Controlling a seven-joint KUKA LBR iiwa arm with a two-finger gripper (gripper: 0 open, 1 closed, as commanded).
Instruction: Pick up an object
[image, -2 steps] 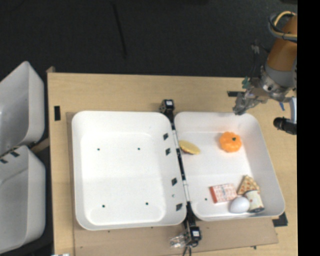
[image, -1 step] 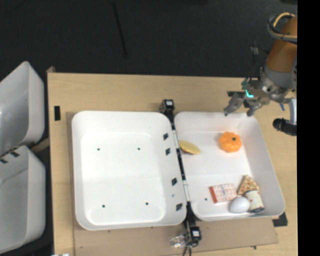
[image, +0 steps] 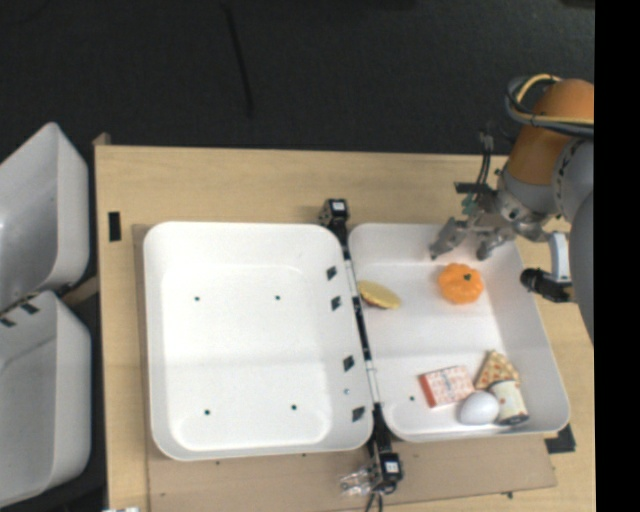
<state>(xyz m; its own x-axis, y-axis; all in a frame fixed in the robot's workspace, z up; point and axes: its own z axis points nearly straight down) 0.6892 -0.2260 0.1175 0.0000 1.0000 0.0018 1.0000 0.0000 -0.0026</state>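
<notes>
Pincer (image: 467, 240) spread open, grasping nothing, poised just above the orange fruit (image: 460, 283) in the right bin (image: 535, 340)

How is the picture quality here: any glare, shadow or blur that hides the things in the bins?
Camera view: soft and a little grainy overall; light is even, the white bins bright but not washed out; the orange ball and the yellowish piece read clearly; the gripper is small and blurry, the corner cluster by the white egg hard to separate.

1 fixed camera overhead; slanted down on both bins (image: 150, 300).
</notes>
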